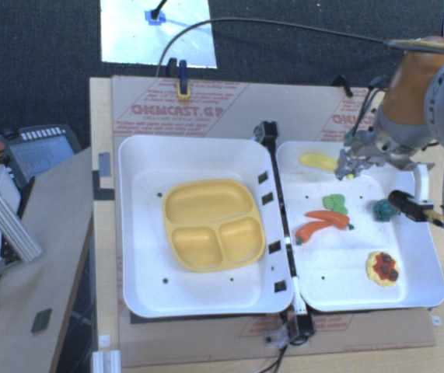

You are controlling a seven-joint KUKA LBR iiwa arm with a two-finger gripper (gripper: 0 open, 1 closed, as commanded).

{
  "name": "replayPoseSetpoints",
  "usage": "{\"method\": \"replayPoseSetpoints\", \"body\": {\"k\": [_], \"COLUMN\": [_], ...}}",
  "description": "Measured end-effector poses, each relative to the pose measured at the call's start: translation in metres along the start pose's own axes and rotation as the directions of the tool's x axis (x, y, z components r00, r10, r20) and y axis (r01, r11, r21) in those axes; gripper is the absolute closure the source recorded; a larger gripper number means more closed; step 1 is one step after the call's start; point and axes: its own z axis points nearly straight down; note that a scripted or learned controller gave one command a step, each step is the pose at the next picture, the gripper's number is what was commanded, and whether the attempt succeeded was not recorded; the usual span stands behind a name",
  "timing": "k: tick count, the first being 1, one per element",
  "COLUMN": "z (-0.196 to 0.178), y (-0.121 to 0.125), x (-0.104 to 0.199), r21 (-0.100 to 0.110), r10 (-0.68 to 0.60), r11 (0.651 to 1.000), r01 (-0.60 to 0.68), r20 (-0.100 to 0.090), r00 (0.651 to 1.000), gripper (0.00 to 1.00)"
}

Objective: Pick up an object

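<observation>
The right bin [424, 286] holds several small toy foods. A yellow banana-like piece [316, 161] lies near the bin's far wall. A green leafy piece [333, 203] sits just above an orange-red chilli or carrot [323, 222]. A teal lump [382, 209] lies further right, and a small pizza piece [382, 267] lies near the front. My gripper [346, 171] hangs low at the far side of the right bin, just right of the yellow piece's end. No object shows between its tips.
In the left bin [140, 231] sits a yellow three-compartment tray [210, 224]. A black divider strip [277, 216] runs between the two bins. The arm comes in from the upper right over the right bin's far corner.
</observation>
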Motion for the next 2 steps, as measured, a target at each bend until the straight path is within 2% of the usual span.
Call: {"method": "replayPoseSetpoints", "body": {"k": [1,2], "z": [-0.045,-0.11], "y": [-0.002,0.001], "x": [-0.002,0.001], "r21": [-0.005,-0.009], "r10": [0.002,-0.002], "r11": [1.0,1.0], "r01": [-0.002,0.002], "r20": [0.001,0.002], "r00": [1.0,1.0], "gripper": [1.0,1.0]}}
